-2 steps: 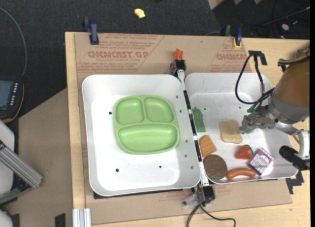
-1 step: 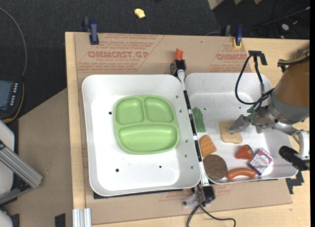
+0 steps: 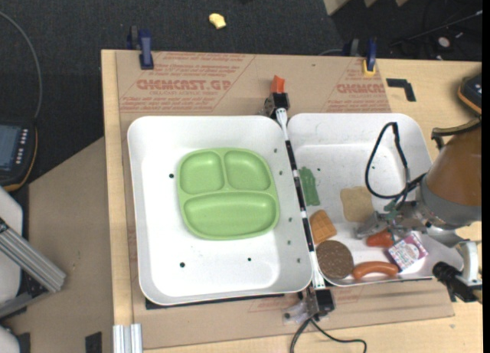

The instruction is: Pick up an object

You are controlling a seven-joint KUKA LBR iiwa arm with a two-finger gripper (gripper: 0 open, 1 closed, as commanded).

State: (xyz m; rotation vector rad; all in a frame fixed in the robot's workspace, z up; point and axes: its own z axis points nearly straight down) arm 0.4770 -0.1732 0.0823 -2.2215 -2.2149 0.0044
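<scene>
From above, the tabletop carries two shallow white bins side by side, and the arm leans in from the right with its orange band over the right bin. The gripper is down low in that bin's near right part, right among the clutter; whether the jaws are apart or together I cannot tell, since wrist and cable hide them, and nothing can be seen held. A black cable loops from the wrist across the bin's far half, slack enough, I would guess, to let the arm roam. The candidates for picking all lie toward the right bin's near edge: a reddish piece just beside the gripper, a pink patterned packet by the near right corner, an orange sausage shape along the near edge, a brown round disc at the near left corner, an orange wedge and a green strip along the left wall, and a tan flat piece mid-bin. The left bin holds a green divided plate at its centre, well apart from the action. My guess is the reddish piece is the aim.
</scene>
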